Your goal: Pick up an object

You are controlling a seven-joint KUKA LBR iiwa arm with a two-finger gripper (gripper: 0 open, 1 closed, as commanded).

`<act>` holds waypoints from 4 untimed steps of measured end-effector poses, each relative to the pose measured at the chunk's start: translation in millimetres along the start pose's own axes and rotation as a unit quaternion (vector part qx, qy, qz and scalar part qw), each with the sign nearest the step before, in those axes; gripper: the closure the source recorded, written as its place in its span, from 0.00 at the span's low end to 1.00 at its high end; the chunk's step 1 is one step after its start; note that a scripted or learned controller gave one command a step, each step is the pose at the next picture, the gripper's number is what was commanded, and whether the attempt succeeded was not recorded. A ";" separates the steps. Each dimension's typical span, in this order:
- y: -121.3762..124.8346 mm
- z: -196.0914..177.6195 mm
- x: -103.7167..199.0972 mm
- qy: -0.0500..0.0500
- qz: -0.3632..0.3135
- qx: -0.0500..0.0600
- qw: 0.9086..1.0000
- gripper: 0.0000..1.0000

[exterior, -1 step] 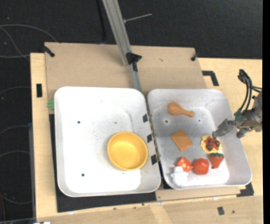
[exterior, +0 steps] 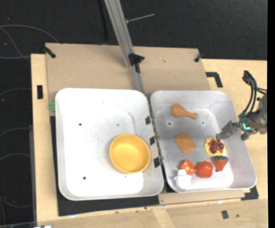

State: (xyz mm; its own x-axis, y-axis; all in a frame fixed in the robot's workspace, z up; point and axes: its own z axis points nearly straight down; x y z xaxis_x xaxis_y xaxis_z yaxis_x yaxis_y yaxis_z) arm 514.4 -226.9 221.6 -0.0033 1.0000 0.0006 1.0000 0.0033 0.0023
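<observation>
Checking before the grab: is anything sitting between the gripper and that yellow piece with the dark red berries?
Nothing visible does. The gripper hangs right by the yellow berry piece in the right bin; the strawberry lies beyond it.

- No text, label, brand, number or sign can be read anywhere.
- The bins and the worktop bear no legible markings.
- Black marks on the worktop's edge at 12 o'clock are too small to read.

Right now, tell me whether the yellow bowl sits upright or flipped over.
Upright: the yellow bowl in the left bin shows its open hollow and rim facing up.
</observation>
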 end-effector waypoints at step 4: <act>-6.9 109.7 4.7 -0.002 0.005 -0.002 1.000 1.00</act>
State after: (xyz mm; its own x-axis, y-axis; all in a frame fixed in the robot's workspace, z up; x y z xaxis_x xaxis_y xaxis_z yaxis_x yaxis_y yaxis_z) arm 507.7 -222.2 111.9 0.0067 1.0000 -0.0029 1.0000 -0.0066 0.0059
